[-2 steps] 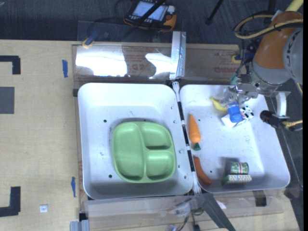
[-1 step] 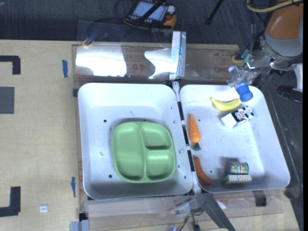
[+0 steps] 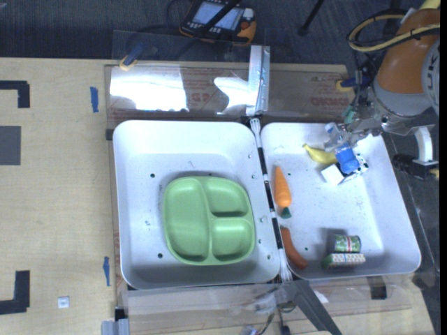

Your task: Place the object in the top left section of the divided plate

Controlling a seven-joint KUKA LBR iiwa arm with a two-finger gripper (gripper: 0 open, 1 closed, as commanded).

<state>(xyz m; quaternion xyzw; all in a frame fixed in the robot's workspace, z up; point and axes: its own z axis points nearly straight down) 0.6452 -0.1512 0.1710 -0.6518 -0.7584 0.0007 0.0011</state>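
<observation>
Tool (image 3: 347, 137) hovers beside banana (image 3: 320, 154), carrot (image 3: 281, 189) nearby.

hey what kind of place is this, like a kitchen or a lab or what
Most likely a robotics lab, not a kitchen. A robot arm reaches over two white bins on a taped workbench, the food looks like toys, such as the carrot, and a handheld controller lies behind.

A green divided plate (image 3: 208, 220) lies flat in the middle of the left bin (image 3: 133, 145), its one long section toward the bin's left edge.
</observation>
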